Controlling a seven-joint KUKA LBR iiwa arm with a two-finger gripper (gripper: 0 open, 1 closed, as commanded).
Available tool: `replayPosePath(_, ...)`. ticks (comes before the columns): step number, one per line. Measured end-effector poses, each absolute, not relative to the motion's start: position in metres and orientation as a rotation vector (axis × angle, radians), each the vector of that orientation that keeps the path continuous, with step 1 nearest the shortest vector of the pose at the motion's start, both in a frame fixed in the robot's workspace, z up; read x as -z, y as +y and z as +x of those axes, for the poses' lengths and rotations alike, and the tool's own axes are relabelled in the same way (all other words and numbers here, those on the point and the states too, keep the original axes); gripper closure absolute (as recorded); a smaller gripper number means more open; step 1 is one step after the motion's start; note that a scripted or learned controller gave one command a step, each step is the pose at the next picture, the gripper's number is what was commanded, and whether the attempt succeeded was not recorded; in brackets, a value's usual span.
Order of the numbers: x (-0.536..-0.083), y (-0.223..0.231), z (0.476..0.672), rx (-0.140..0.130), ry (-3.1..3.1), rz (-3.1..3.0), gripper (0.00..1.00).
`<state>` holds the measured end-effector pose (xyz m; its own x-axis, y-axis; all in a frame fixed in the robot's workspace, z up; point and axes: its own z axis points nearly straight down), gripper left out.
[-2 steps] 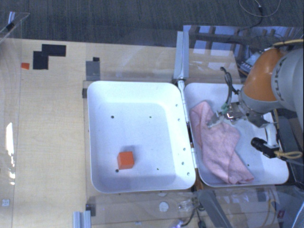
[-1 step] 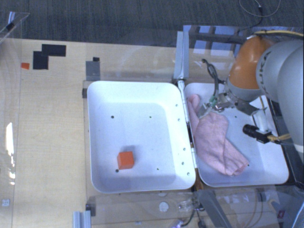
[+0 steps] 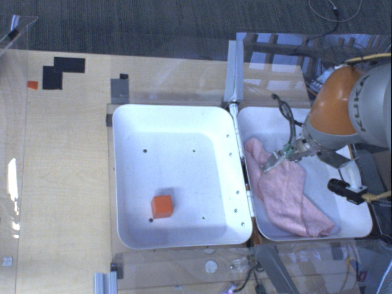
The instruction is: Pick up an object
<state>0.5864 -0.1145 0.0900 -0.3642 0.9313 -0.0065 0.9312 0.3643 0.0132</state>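
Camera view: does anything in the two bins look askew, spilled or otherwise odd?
Nothing spilled or damaged. The pink cloth lies crumpled in the right bin, one edge bunched up where the claw meets it. The orange block sits alone in the left bin.

No legible text or labels.

My arm [image 3: 358, 106] reaches in from three o'clock, wrist angled toward nine, my gripper [image 3: 277, 158] held low.
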Motion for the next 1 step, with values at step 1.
replayPosePath(1, -0.0903, -0.1671, 0.5399, -0.010, 2.548, 1.811, 0.00)
